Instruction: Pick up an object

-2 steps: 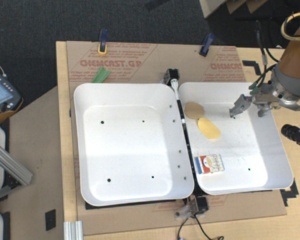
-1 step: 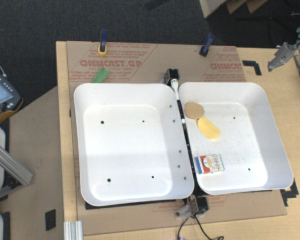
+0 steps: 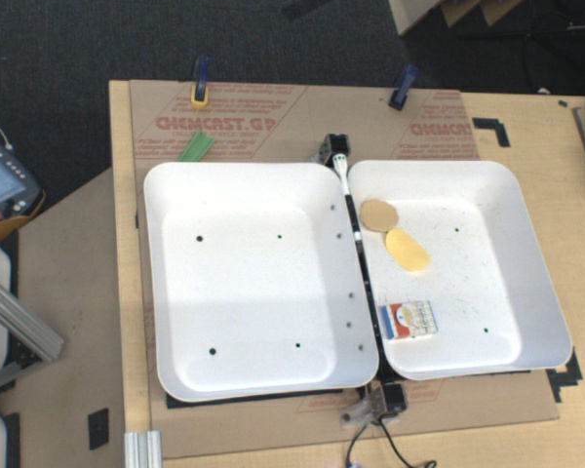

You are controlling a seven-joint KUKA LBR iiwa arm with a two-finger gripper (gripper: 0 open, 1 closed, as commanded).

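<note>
Objects for picking are gathered in the right bin [image 3: 526, 252], all on its left half near the wall shared with the left bin [image 3: 175, 261]. A round tan disc [image 3: 378, 214] lies farthest, a yellow oval piece [image 3: 408, 251] lies just beside it and seems to touch its near edge, and a small printed card or packet [image 3: 410, 319] lies flat nearer, apart from both. The two bins are set side by side on a cardboard sheet [image 3: 273, 115], which is held to the worktop by two clamps at the far edge — probably so that nothing slides when the arm pushes down. A green scrap [image 3: 196, 146] lies on the cardboard outside the bins. About the state of the fingers nothing can be told. The card is judged the easier target, because it lies alone — the disc and the oval could be disturbed together.
</note>
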